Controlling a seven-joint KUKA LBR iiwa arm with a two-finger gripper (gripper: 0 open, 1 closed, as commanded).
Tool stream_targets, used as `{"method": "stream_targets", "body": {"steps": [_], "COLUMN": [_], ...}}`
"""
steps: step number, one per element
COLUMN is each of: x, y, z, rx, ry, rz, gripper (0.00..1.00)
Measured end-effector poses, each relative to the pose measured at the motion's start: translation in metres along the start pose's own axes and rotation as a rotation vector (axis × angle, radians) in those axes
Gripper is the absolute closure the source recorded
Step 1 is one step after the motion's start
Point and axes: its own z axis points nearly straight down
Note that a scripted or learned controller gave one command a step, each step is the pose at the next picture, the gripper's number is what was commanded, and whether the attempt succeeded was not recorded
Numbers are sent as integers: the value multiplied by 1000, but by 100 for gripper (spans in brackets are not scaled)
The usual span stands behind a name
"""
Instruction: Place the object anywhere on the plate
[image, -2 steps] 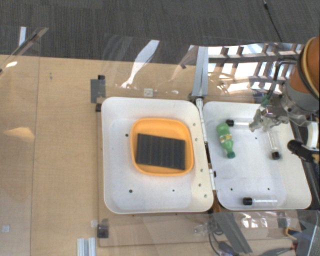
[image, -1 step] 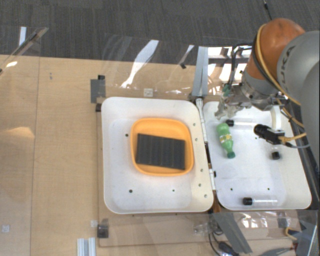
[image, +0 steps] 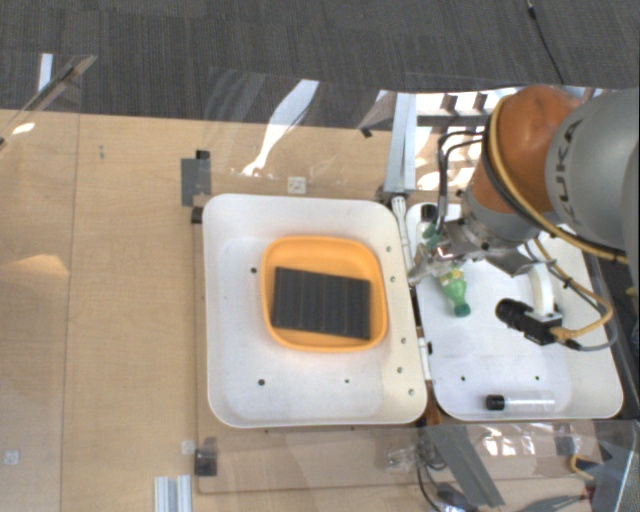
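Camera view: green object (image: 458, 297) just beside gripper (image: 436, 262), right bin (image: 520, 375).

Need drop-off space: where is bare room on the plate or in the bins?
The plate is mostly covered by a dark slab; only its orange rim is bare. Free: left bin floor below the plate, and right bin floor between the green item and the pen. Crowded around the hand.

The left bin (image: 300, 385) is open all round the plate (image: 268, 290), widest on the near side. A dark slab (image: 322, 303) covers most of the plate. In the right bin (image: 480, 372) the arm (image: 560, 150) blocks the far part. A green thing (image: 457, 297) lies towards the left wall and a pen (image: 520, 402) along the near edge, with bare floor between them.
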Motion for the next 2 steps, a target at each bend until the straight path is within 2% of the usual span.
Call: {"method": "stream_targets", "body": {"steps": [1, 2], "x": [64, 63], "y": [28, 28], "z": [-7, -7], "rx": [-1, -1], "ry": [0, 0], "rz": [-51, -51], "gripper": [100, 0]}}
